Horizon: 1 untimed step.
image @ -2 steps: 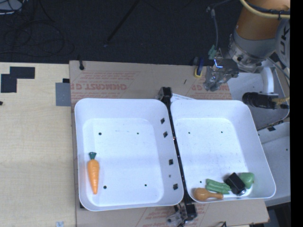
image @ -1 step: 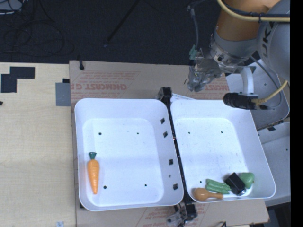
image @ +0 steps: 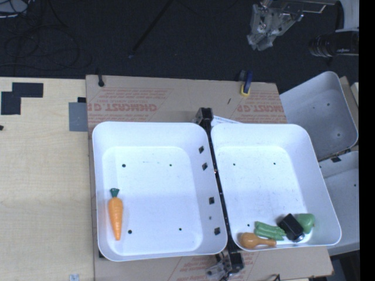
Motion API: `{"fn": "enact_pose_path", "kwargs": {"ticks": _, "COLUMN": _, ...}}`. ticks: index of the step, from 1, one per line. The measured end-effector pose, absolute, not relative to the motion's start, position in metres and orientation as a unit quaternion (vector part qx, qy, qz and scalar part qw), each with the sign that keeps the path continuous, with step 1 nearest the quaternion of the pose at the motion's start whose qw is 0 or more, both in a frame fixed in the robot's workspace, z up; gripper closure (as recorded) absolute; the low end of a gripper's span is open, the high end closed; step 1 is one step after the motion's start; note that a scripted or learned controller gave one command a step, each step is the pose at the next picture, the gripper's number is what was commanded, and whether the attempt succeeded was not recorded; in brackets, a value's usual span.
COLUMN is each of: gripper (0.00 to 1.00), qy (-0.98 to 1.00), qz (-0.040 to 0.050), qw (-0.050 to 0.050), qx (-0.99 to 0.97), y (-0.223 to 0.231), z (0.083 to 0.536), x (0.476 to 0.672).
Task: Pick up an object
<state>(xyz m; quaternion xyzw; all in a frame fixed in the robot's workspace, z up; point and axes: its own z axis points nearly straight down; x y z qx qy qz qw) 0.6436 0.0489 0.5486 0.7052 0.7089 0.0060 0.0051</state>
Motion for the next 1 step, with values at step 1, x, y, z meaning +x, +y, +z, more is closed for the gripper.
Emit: {"fn": "enact_pose_path", "kwargs": {"ticks": 1, "gripper": 1.0, "qy": 0.709, "qz": -0.0009, "qw": -0.002, "qx": 0.705, "y": 0.1064, "z": 0.5367, "x": 0.6438}}
